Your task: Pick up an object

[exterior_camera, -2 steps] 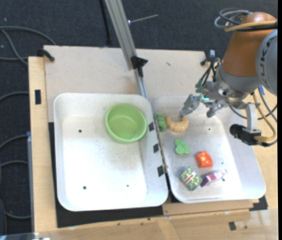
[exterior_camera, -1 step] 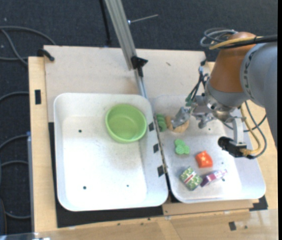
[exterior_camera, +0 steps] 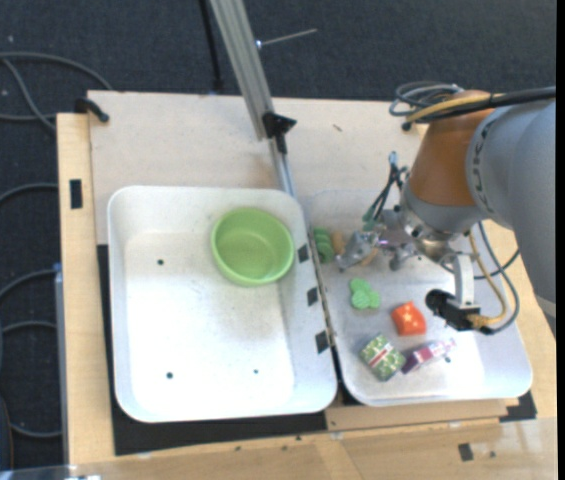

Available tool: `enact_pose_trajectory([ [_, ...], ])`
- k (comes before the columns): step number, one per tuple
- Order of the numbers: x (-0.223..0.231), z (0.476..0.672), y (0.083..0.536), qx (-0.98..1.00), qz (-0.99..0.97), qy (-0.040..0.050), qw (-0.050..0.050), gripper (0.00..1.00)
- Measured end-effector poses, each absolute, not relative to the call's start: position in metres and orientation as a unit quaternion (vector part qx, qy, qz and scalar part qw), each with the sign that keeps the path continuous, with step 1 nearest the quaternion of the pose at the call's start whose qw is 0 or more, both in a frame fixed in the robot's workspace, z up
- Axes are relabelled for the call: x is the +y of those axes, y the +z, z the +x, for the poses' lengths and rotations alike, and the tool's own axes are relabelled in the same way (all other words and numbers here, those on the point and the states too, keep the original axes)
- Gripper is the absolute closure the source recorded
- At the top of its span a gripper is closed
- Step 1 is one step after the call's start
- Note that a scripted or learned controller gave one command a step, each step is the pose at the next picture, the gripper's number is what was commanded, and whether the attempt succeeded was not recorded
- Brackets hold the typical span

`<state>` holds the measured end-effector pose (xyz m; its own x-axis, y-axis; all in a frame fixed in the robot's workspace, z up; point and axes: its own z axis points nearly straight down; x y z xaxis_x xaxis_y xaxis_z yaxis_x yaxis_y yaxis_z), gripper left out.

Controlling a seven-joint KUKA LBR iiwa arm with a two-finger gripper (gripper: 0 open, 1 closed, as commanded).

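My gripper (exterior_camera: 372, 257) hangs over the back-left part of the right bin (exterior_camera: 507, 368), under the orange wrist band. Its fingers stand apart, open, with nothing between them. Just in front of it lies a small green lump (exterior_camera: 363, 294). To its left, by the bin's wall, rests a green and tan piece (exterior_camera: 324, 244). An orange block (exterior_camera: 409, 318), a green patterned block (exterior_camera: 380, 356) and a purple and pink item (exterior_camera: 428, 353) lie nearer the front.
The left bin (exterior_camera: 162, 368) holds a light green bowl (exterior_camera: 252, 246) at its back right. A metal pole (exterior_camera: 247, 58) rises slantwise behind the bins. A black connector with yellow cable (exterior_camera: 454, 310) hangs from the arm over the right bin.
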<state>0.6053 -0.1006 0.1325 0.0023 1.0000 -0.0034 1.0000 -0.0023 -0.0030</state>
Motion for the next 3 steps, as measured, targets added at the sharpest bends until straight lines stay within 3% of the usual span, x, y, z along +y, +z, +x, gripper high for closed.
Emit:
enact_pose_trajectory([
  [1, -0.103, 0.605, 0.099, 0.706, 0.708, -0.0023, 0.0, 0.0],
  [2, -0.102, 0.606, 0.112, 0.704, 0.71, 0.001, 0.001, 1.0],
  [3, -0.108, 0.607, 0.176, 0.705, 0.709, 0.0026, 0.003, 1.0],
])
